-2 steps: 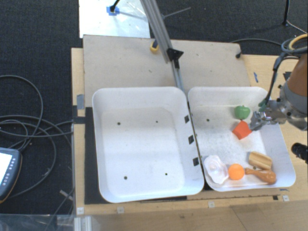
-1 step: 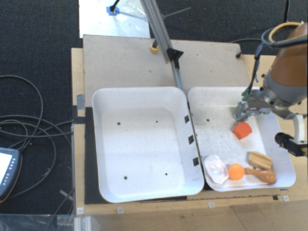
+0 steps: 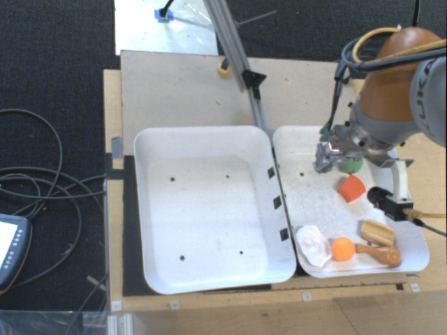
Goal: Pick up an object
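Observation:
My gripper (image 3: 327, 158) hangs low over the far part of the right bin (image 3: 300, 194), under the grey arm with its orange band. A green object (image 3: 350, 165) lies right beside it on its right, partly hidden by the wrist; whether they touch I cannot tell. A red-orange block (image 3: 351, 188) sits just in front of the green object. Along the near edge of the same bin lie a white crumpled object (image 3: 313, 245), an orange ball (image 3: 342, 249), a light wooden block (image 3: 377, 232) and a brown wooden piece (image 3: 381, 255).
The left bin (image 3: 150, 187) sits beside the right one, and their rims meet along a slanted line. A metal pole (image 3: 234, 40) rises from the bench behind the bins. A black fitting with a cable (image 3: 388, 202) hangs off the arm over the right bin's right side.

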### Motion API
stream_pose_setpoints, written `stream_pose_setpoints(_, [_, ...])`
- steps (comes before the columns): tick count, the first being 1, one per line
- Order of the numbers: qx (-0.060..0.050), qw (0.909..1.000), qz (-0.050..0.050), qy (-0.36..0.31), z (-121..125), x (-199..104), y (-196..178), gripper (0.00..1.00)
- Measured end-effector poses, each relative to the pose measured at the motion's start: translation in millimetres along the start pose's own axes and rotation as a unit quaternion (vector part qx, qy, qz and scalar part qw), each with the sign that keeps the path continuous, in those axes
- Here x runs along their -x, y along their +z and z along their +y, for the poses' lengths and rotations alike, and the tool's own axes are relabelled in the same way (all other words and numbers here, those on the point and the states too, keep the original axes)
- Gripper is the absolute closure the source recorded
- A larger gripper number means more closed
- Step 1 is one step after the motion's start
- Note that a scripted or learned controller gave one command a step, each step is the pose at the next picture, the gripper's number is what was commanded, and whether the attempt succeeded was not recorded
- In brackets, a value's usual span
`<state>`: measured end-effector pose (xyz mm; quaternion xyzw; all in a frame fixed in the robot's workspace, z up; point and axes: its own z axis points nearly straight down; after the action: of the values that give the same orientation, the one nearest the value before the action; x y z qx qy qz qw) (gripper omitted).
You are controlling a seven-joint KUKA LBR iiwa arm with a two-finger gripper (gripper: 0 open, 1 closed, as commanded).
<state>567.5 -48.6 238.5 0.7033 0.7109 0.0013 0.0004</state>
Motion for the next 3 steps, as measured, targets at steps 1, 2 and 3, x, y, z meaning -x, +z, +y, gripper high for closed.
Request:
stream_pose_setpoints(1, [0.0,1.0,0.0,0.0,24.0,-51.2,11.3,1.0])
stream_pose_setpoints(2, [0.001,1.0,0.001,0.0,56.2,-95.2,10.5,1.0])
stream_pose_setpoints(3, [0.001,1.0,0.001,0.0,82.2,-137.8,4.1,1.0])
